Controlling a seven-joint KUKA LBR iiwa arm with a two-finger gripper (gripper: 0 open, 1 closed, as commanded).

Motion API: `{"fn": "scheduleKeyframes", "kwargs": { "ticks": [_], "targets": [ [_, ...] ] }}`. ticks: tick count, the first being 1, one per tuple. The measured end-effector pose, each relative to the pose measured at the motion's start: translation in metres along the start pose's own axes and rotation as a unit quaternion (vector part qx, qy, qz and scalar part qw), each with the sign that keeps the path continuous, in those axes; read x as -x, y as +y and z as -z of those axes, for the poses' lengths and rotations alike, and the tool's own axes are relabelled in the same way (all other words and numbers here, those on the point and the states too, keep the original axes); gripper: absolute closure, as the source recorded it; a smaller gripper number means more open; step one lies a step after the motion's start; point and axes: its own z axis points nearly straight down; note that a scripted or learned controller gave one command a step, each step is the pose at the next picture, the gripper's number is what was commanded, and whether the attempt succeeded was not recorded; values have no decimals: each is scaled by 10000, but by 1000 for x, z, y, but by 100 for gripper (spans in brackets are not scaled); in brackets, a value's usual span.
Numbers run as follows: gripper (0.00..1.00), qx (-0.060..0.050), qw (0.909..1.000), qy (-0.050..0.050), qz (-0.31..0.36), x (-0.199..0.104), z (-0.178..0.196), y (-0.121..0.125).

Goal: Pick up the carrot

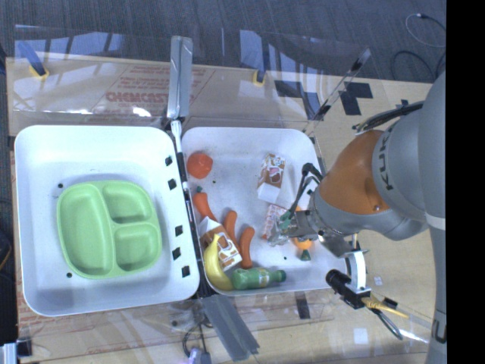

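Note:
A small orange carrot (303, 243) with a green top (304, 255) lies at the right end of the right bin (242, 139), partly hidden under the arm's wrist. My gripper (291, 229) is low in that bin, just left of and touching or almost touching the carrot, beside a clear snack packet (273, 218). The wrist and orange band cover the gripper's tip, and nothing shows clearly held in it.
Also in the right bin are a red tomato (199, 164), three orange-red sticks (229, 221), a banana (213, 270), a green bottle (256, 277) and a brown snack packet (272, 171). The left bin (38, 203) holds a green divided plate (110, 228).

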Motion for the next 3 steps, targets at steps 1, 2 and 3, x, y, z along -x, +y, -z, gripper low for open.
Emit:
{"fn": "scheduleKeyframes", "kwargs": {
  "ticks": [1,2,3],
  "targets": [
    [100,-29,10000,8,34,0,7,0],
    [100,-37,9988,6,-494,28,-13,-4],
    [100,-42,9938,5,-1109,-13,97,27]
  ]
}}
